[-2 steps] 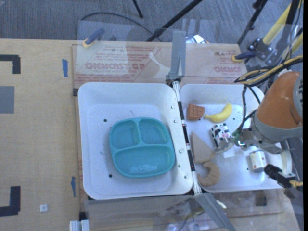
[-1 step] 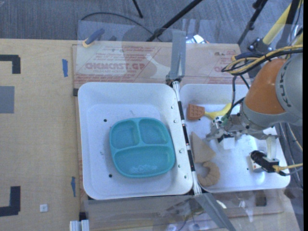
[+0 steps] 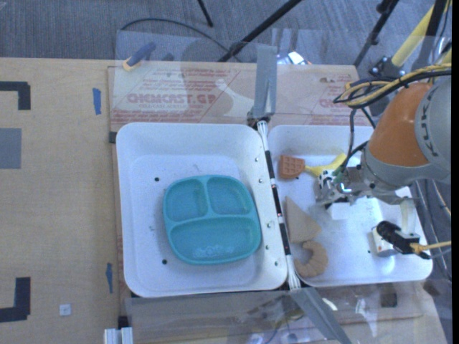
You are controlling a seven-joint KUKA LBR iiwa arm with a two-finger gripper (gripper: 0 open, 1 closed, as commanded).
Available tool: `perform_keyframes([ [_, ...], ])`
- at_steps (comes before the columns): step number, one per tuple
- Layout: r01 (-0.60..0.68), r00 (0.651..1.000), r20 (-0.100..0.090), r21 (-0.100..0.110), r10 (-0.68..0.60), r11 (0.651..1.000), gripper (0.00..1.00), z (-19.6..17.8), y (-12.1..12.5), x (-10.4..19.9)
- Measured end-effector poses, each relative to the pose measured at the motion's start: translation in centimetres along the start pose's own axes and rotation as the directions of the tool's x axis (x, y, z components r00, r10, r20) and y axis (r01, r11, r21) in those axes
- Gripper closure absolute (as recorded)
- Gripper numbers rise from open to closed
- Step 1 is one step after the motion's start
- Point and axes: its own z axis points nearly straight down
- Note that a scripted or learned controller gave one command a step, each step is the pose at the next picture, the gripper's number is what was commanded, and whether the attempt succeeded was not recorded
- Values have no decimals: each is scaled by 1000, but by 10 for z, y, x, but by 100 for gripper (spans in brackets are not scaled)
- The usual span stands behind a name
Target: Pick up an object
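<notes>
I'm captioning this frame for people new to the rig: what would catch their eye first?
The teal divided plate stands out, lying alone in the left bin. Next comes the arm's orange band at the right, with the tool low over the right bin. That bin holds a brown waffle-like piece, a tan wedge and a curved pastry along its left side.

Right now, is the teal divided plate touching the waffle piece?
Apart. The camera view shows the teal plate in the left bin, the waffle piece across the divider.
</notes>
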Motion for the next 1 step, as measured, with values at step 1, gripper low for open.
perform_keyframes([
  [1, -228, 974, 2, 10, 228, 974, 100, -86, 20, 57],
])
